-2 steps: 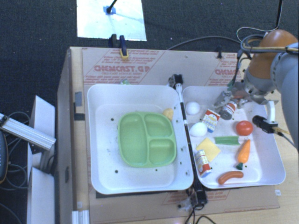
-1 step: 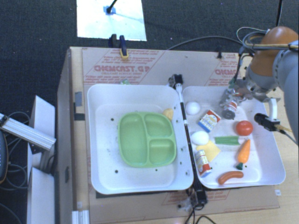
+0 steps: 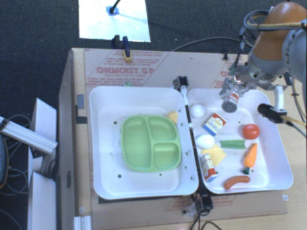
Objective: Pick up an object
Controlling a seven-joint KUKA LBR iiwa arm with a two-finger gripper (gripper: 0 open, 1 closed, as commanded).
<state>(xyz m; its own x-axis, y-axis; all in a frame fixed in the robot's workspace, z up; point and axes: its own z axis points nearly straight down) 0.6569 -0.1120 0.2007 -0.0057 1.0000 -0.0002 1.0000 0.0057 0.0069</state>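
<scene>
Altogether — two eggs [image 3: 197,111], two cans [image 3: 208,166], one tomato [image 3: 250,131], one carrot [image 3: 250,155].

Glossy green plastic tray [image 3: 151,143] in a smooth white plastic bin [image 3: 110,104].

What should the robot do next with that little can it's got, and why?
Probably lift straight up a little more. The gripper seems to have the small can between its fingers, near the far edge of the right bin, above the other toy food. Rising first would likely keep the can clear of the bin's wall and the tomato.
</scene>
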